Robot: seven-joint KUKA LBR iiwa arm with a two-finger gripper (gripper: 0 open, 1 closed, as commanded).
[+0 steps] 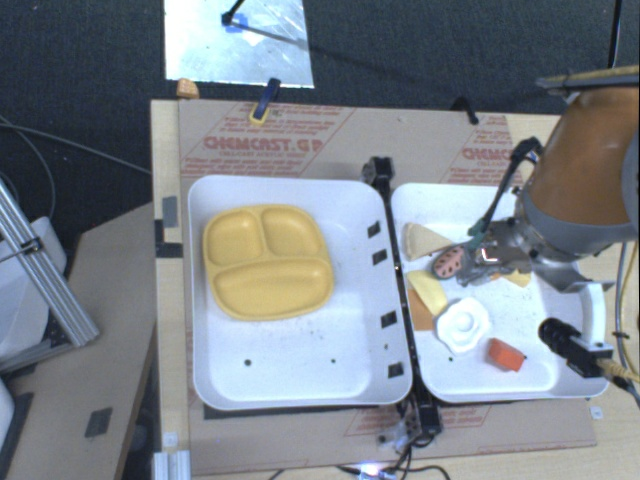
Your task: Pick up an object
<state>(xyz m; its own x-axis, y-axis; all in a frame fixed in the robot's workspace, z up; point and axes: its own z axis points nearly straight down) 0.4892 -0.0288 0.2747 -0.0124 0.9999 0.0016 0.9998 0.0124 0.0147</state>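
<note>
Grey and orange, the arm sets its gripper [487, 258] low in the right bin [535, 386], likely to grab the pinkish toy food [449, 261] just beside it. Finger state cannot be told. The yellow tray [268, 261] sits in the left bin [290, 368].

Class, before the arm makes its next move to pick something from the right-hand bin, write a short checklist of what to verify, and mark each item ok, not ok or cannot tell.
1. Hand is over the right bin: ok.
2. Objects are within that bin, such as the fried egg and orange piece: ok.
3. Something is held in the hand: cannot tell.
4. Yellow tray lies apart, in the left bin: ok.
5. Pink slice lies beside the hand: ok.
</note>
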